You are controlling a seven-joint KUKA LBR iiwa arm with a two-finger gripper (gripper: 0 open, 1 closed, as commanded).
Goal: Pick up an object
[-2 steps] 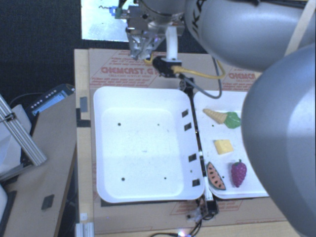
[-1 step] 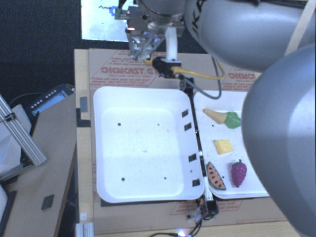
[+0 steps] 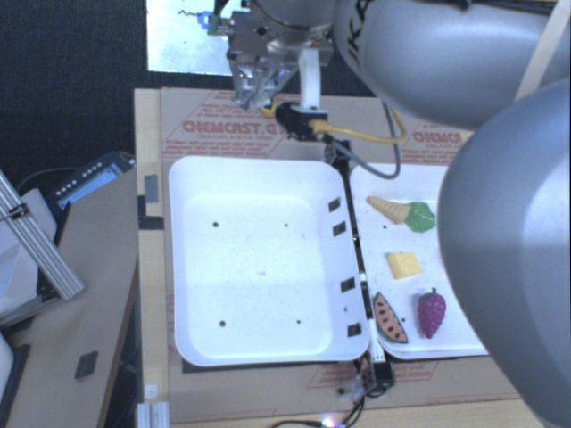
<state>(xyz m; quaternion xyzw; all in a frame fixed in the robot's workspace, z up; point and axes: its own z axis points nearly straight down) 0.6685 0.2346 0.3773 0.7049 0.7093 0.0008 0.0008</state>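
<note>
Item 1, left bin (image 3: 187,239): shallow white tray filling the centre-left of the frame, its floor bare apart from a few dark dots. Its raised rim runs all round; the right-hand wall touches the neighbouring tray along a dark strip of clips.

Item 2, gripper (image 3: 254,92): at the upper middle of the frame, above the far edge of the left bin and over the printed cardboard. I see nothing between its fingers, and I cannot tell from this slant whether they are spread or pressed together. A yellow cable (image 3: 361,136) trails from it toward the right.

Item 3, right bin (image 3: 384,181): white tray at centre-right, partly covered by the arm (image 3: 464,52). It carries the pickable things, listed from left: a watermelon slice (image 3: 389,319) near the lower-left corner, just beside the dividing wall; an ice-cream cone (image 3: 401,210) with a green scoop toward the far end; a yellow block (image 3: 404,264) mid-tray; a bunch of purple grapes (image 3: 432,313) beside the slice.

Step in hand, as I judge it: nothing grasped, approach not begun. The next move calls for travelling right and toward the lower frame, then descending over one target.

Room: the yellow block sits apart from its neighbours (my pick for an easy descent). The slice crowds the wall, leaving little margin on that side.
</note>
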